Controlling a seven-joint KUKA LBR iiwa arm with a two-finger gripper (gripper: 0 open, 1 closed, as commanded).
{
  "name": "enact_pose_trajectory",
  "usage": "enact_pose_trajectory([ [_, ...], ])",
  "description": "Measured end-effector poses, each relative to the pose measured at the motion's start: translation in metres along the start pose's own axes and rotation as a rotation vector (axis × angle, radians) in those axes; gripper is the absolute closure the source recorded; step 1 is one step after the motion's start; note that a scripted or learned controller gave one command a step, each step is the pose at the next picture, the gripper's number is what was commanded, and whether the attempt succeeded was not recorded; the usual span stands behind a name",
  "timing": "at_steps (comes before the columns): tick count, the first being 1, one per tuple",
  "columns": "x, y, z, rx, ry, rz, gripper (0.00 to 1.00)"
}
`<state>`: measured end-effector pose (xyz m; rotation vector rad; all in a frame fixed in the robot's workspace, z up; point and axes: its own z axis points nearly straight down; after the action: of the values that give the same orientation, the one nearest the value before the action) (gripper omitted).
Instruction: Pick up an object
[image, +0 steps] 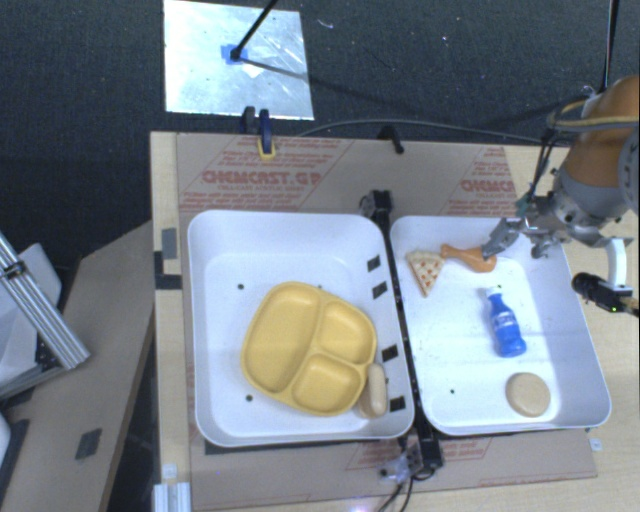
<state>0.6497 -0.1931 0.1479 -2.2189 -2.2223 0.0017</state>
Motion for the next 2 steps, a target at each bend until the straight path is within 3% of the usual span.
enact_pose_trajectory([
  [1,-0.010,-0.003,0.051,-0.001,0.000,0.001,0.00],
  [2,-0.010,-0.001,0.037,-0.008,-0.002,-0.001,1.00],
])
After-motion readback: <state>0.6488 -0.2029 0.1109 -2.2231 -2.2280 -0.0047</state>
